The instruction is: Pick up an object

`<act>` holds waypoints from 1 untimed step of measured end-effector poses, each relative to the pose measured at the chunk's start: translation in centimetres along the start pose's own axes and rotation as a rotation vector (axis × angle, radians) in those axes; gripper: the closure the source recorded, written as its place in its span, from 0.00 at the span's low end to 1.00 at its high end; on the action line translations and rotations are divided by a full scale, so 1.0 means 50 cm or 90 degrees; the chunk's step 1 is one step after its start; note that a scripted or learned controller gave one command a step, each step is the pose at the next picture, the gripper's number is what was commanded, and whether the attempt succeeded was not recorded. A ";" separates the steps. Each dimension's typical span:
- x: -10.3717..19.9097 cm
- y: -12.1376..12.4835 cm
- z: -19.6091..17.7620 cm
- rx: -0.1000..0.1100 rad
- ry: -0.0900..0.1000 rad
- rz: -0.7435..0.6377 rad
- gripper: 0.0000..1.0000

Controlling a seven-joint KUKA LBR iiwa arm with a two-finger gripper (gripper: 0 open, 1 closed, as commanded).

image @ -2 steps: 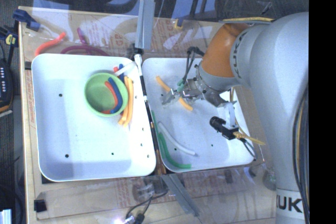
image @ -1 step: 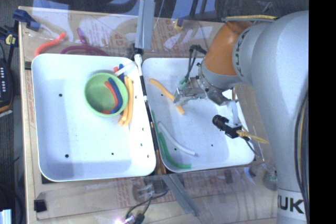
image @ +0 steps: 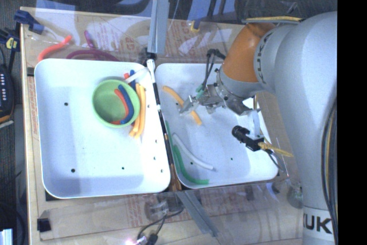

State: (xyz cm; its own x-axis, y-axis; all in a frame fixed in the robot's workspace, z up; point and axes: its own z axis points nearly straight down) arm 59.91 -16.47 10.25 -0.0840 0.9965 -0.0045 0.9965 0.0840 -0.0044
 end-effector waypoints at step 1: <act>0.000 0.000 -0.020 0.001 0.000 -0.002 1.00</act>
State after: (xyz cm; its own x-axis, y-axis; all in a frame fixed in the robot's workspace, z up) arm 59.94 -16.45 11.24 -0.0867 0.9962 -0.0041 0.9962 0.0867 -0.0055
